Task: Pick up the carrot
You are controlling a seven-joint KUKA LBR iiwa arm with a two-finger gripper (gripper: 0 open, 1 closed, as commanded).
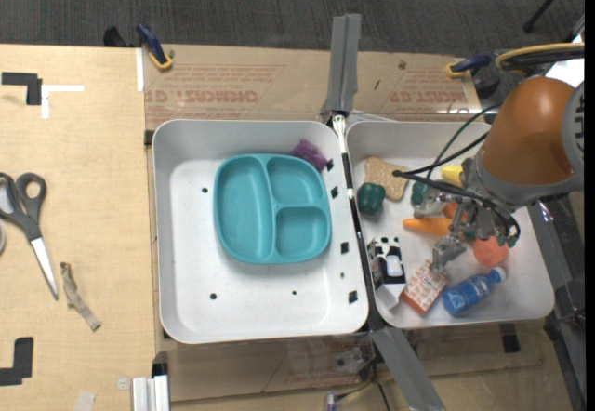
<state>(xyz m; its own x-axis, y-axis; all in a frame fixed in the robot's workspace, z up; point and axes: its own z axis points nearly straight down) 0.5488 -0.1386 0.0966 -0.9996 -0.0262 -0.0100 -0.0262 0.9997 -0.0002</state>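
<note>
The carrot [418, 225] is a short orange piece lying on the floor of the right bin [535, 307], near the bin's middle. My gripper [436, 228] hangs low over the carrot's right end, below the orange wrist band [530, 135]. Its fingers look open, one finger [426, 204] just behind the carrot and the other [445, 254] just in front of it. The carrot's right end is hidden under the gripper body. The carrot appears to rest on the bin floor.
Around the carrot lie a green object [372, 198], a tan piece [381, 173], an orange-red ball [490, 254], a blue bottle [472, 292], a red-and-white box [423, 287] and a black-and-white item [389, 262]. The left bin [177, 242] holds a teal divided plate [274, 207].
</note>
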